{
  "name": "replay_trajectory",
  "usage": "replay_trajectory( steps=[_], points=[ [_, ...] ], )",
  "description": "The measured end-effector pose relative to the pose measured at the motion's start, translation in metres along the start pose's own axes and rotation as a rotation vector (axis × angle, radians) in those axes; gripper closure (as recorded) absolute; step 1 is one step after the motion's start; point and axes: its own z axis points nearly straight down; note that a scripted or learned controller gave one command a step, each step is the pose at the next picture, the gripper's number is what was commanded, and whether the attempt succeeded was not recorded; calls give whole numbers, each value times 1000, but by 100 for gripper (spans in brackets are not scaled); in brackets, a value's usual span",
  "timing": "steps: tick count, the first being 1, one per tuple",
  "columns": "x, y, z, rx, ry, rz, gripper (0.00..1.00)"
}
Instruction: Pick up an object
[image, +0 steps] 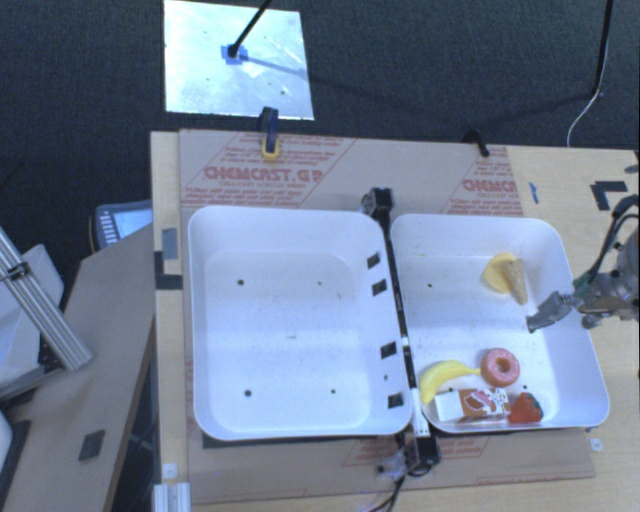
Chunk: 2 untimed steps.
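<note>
Right bin (470, 235): arm (600, 295) cut off at edge.

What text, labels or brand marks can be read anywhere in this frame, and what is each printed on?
"CHEMCAST GP": red print on the protective sheet under the bins, far left.
"CHEMCAST": the same red print, angled, on that sheet at far right, partly cut off by the right bin.
Small carton in the right bin: printed red and white, too small to read.

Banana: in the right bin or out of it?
In. The banana lies on the right bin's floor near its front left corner, beside the donut.
</note>
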Motion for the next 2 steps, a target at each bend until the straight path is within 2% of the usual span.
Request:
replay_trajectory(
  steps=[1, 2],
  points=[
    [46, 34, -4, -2, 0, -5, 0],
    [57, 37, 142, 5, 2, 2, 0]
  ],
)
